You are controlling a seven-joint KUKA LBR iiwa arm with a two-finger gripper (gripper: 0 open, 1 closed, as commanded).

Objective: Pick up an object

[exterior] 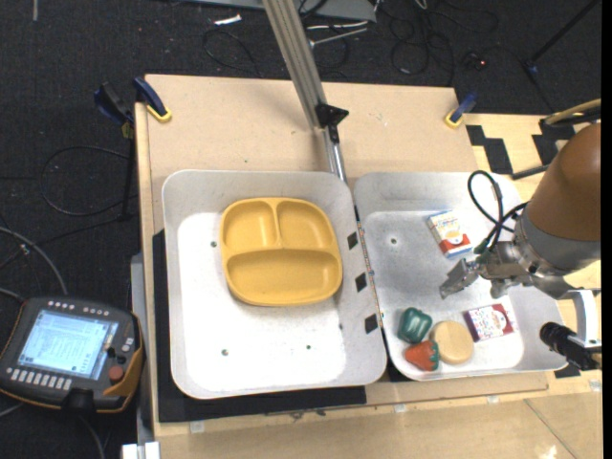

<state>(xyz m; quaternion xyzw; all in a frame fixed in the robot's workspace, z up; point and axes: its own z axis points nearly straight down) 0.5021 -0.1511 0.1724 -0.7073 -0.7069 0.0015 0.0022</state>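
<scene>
My gripper [461, 278] hangs over the middle of the right bin [402, 228], with nothing seen between its fingers. A small white and orange carton [448, 232] lies just above it, towards the bin's far side. A pink and white packet [489, 322] lies below and to the right of the gripper. Near the bin's front edge sit a green pepper [414, 324], a red piece [422, 356] and a tan round piece [453, 341], close together. The arm's orange band [574, 194] rises at the right.
The left bin [191, 285] holds a yellow divided plate [281, 251]. A metal pole [298, 51] slants down to the seam between the bins. A teach pendant [67, 352] lies off the bench at lower left. Clamps [153, 103] mark the bench's far corners.
</scene>
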